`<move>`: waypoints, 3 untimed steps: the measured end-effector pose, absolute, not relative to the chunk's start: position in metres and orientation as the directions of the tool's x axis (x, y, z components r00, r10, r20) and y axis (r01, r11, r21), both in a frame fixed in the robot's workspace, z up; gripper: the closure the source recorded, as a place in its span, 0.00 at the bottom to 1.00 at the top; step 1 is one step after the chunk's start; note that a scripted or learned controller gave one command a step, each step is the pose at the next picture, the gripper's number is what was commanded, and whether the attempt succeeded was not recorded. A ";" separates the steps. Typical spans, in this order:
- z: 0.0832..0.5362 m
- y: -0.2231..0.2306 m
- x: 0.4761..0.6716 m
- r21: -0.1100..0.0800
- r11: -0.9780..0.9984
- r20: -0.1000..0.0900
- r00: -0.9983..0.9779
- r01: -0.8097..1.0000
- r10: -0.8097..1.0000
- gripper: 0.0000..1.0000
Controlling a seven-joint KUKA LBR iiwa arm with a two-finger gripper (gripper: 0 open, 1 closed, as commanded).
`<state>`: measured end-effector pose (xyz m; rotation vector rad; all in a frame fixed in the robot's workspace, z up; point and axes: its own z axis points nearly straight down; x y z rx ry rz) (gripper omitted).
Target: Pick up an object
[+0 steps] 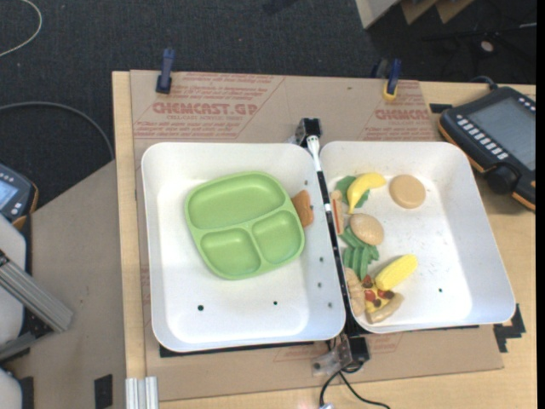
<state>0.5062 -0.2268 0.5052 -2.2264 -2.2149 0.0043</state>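
Observation:
The right bin (pixel 460 228) holds several toy foods along its left side: a yellow banana (pixel 364 185), a round tan cookie (pixel 408 191), a beige potato-like piece (pixel 366 227), green leafy pieces (pixel 358 254), a yellow corn cob (pixel 395 271) and a pizza slice (pixel 379 302). A thin orange stick (pixel 337 213) lies by the divider. In the left bin (pixel 170 296) sits a green three-compartment plate (pixel 243 224), with a small orange-brown piece (pixel 302 209) at its right edge.
Both bins rest on a cardboard sheet (pixel 213 100) held by a blue clamp (pixel 165 70) and a second clamp (pixel 392 78). A black handheld controller (pixel 498 135) lies at the right. Metal framing (pixel 30 301) stands at the left edge.

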 end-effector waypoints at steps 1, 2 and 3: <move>0.377 -0.196 0.478 -0.012 -0.001 0.005 0.001 1.000 1.000 1.00; 0.499 -0.146 0.480 0.014 0.003 -0.004 -0.003 1.000 1.000 1.00; 0.435 -0.227 0.478 -0.005 -0.007 -0.001 0.007 1.000 1.000 1.00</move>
